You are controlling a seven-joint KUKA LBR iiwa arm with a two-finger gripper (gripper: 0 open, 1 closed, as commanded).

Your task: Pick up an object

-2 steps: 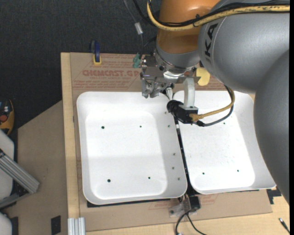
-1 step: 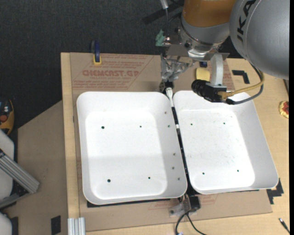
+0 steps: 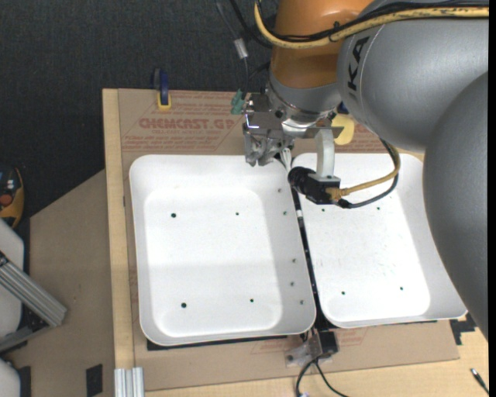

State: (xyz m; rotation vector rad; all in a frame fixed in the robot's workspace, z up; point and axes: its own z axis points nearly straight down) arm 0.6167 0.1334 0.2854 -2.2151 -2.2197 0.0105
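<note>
Bins first: two shallow white ones sit side by side on a brown board point(image 3: 186, 122) with red print along its top edge. The left bin point(image 3: 209, 256) takes the middle-left of the frame and the right bin point(image 3: 372, 256) the middle-right, with their inner walls touching down the centre. Inside both, what shows is bare white floor with a few small dark dots point(image 3: 173, 215): four on the left bin's floor, some more up its right-hand wall, and a handful in the right bin. As for an object to pick, I can't tell where it is from this shot.

The gripper point(image 3: 267, 157) hangs at top centre, right over the far rim of the left bin, near the corner it shares with the right bin. Its two fingers look a little apart to me, but that spot is dark and cluttered, so don't quote me.

The grey arm point(image 3: 418, 85) with its orange band point(image 3: 310, 23) looms over the upper right. A small blue-and-yellow clamp point(image 3: 162, 88) sits on the board's top edge, upper left.
</note>
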